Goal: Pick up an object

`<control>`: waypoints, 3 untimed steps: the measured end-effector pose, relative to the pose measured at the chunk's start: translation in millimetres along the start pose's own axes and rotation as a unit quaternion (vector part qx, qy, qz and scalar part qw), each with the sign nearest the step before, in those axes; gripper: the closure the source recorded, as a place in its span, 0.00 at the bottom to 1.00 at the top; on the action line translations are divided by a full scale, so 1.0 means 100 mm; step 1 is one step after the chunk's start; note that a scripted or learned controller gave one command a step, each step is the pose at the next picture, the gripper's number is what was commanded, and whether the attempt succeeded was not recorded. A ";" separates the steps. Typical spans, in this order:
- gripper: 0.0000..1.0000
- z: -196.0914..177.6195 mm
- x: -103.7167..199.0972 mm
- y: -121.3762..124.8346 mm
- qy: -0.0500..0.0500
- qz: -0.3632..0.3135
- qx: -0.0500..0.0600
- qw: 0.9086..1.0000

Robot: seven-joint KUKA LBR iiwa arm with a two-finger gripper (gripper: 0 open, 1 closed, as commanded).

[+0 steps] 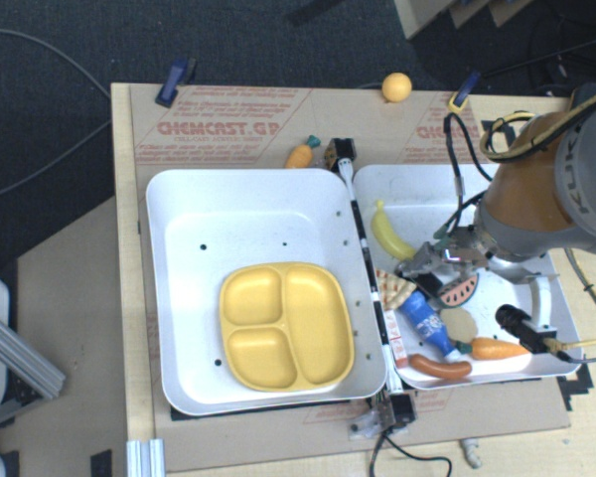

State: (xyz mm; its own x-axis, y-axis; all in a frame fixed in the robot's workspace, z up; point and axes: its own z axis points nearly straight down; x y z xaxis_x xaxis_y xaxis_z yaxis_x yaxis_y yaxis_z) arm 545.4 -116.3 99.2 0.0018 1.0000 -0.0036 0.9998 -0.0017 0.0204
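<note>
The right bin [412, 183] holds a yellow banana [387, 233], a pizza slice [391, 292], a blue bottle [426, 322], a watermelon slice [461, 291], a tan cookie [461, 324], a carrot [498, 348] and a red sausage [439, 368]. My gripper [430, 263] hangs low over the middle of this bin, between the banana and the watermelon slice and just above the bottle's top. The arm's grey and orange wrist covers the bin's right side. I see nothing gripped.
The left bin [184, 202] carries a yellow divided plate [283, 324]. Behind the bins, an orange ball [397, 86] and a small orange toy [300, 155] lie on the board. Blue clamps [174, 82] [464, 89] sit at the board's back edge.
</note>
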 end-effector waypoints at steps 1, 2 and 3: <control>0.00 0.05 -0.21 0.67 -0.001 -0.001 -0.003 1.000; 0.00 0.03 0.15 0.36 -0.003 0.001 -0.006 1.000; 0.00 0.03 0.19 -0.11 -0.002 0.001 -0.009 1.000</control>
State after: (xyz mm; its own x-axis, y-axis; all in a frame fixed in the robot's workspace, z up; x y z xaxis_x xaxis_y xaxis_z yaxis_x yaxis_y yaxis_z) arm 534.6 -96.8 96.1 0.0036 1.0000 -0.0078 0.9993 -0.0033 0.0382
